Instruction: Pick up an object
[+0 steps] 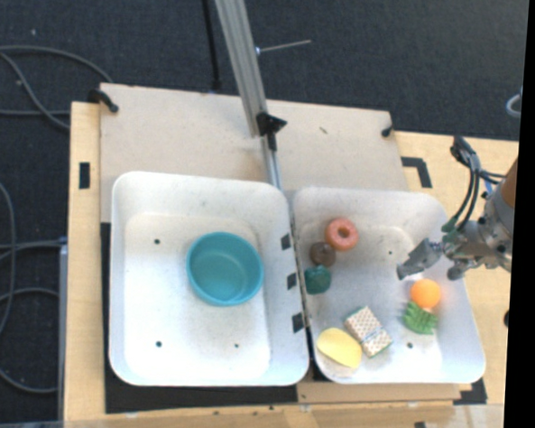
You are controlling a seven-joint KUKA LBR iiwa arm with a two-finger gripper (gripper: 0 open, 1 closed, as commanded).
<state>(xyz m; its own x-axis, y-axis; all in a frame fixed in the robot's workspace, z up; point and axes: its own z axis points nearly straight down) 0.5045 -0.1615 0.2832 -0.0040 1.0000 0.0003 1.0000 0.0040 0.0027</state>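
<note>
The right bin holds several small objects: a pink ring, a brown piece, a teal block, a yellow lemon-like piece, a patterned box and an orange-and-green carrot-like toy. A teal bowl sits in the left bin. My gripper hangs over the right side of the right bin, just above the orange toy, its fingers spread and nothing between them.
A slanted aluminium post rises from behind the bins. Cables lie on the dark floor at the left. The arm's wrist and hoses come in over the bin's right rim.
</note>
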